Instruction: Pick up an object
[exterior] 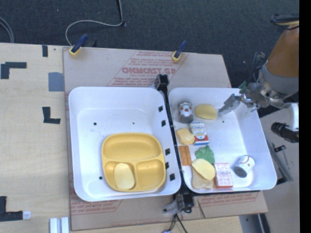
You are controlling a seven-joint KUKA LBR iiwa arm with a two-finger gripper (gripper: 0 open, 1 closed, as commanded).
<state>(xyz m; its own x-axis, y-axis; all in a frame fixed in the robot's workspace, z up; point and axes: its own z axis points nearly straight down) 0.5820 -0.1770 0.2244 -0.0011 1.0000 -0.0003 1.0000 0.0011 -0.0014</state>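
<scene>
Arm (284, 57) at frame's 3 o'clock: wide orange band up top, grey collar under it w/ lighter metallic ring. Below that a cluttered wrist, silver-grey hardware w/ dark bits. Gripper (228, 106) is slim, pale grey metal, tapering twd its tip. Black cable loops abv the band.

two white bins (80, 130); the left holds a yellow divided tray (133, 160). in the right, a yellow oval piece (206, 111), green leaf (205, 154), red-and-white carton (223, 174), silver can (243, 165).
</scene>
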